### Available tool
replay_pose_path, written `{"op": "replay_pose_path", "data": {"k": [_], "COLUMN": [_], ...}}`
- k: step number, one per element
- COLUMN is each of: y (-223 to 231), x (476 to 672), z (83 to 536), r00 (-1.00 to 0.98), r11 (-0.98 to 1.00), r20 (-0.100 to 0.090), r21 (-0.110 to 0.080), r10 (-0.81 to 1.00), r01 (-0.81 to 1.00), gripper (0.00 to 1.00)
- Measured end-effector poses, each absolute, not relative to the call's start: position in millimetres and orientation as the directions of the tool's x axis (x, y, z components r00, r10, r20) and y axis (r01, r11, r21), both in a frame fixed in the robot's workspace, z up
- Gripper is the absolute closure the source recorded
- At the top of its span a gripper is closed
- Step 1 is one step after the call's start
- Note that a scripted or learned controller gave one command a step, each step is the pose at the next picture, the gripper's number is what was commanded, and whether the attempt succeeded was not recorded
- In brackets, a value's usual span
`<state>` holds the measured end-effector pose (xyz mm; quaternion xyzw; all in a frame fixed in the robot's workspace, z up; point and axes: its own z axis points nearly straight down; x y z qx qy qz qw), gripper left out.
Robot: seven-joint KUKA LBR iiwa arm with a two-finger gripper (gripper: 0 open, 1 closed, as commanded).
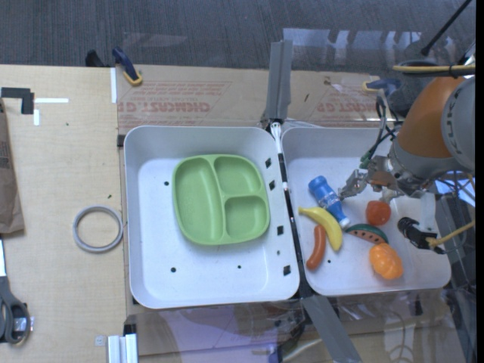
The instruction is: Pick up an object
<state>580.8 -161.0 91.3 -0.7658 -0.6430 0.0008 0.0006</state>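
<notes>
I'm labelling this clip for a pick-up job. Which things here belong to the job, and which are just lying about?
Job: gripper, blue bottle, banana, tomato, orange, sausage, watermelon slice.

Lying about: green plate, tape ring, scissors.

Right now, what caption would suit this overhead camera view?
Robot gripper hovers over toy food in the right bin; a green plate sits in the left bin.

You have two shallow white bins (144, 225), one green divided plate (221, 198), and six small toys (mostly plastic food) (324, 225).
</notes>
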Motion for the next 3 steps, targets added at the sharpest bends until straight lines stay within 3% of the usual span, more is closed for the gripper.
{"op": "replay_pose_path", "data": {"k": [1,2,3], "y": [-97,-97,-127], "x": [618.6,618.3,658.7], "z": [91,99,92], "r00": [0.365,0.363,0.252], "r11": [-0.365,-0.363,-0.252], "r20": [-0.001,-0.003,-0.002], "r21": [-0.002,-0.004,0.0], "r10": [0.931,0.932,0.968], "r01": [0.931,0.932,0.968], "gripper": [0.0,1.0,1.0]}}
